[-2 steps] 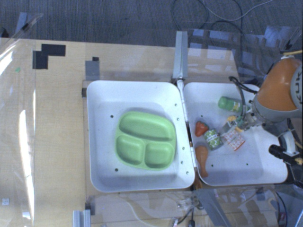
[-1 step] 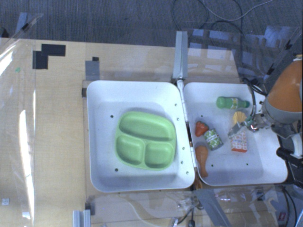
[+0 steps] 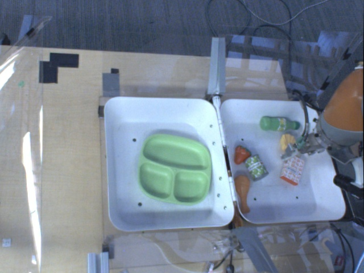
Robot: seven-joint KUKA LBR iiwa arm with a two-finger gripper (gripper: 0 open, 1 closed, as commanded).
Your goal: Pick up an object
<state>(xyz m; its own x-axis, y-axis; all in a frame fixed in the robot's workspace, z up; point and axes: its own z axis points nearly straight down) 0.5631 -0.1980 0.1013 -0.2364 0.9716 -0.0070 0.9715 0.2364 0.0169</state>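
The right bin (image 3: 318, 206) holds several small objects. A green bottle (image 3: 278, 123) lies on its side near the far wall. A yellow piece (image 3: 285, 141) sits just below it. A red and white packet (image 3: 292, 170) lies near the bin's middle right. A red piece (image 3: 242, 154), a small green can (image 3: 256, 166) and an orange-brown drumstick shape (image 3: 243, 189) sit by the left wall. My gripper (image 3: 299, 147) reaches in from the right and hovers low between the yellow piece and the packet, partly covering both.
The left bin (image 3: 122, 152) holds a green divided plate (image 3: 174, 168). A metal divider (image 3: 216, 67) stands behind the two bins. Cables (image 3: 256, 16) loop on the floor at the back. The orange band of the arm (image 3: 344, 104) overhangs the right bin's right edge.
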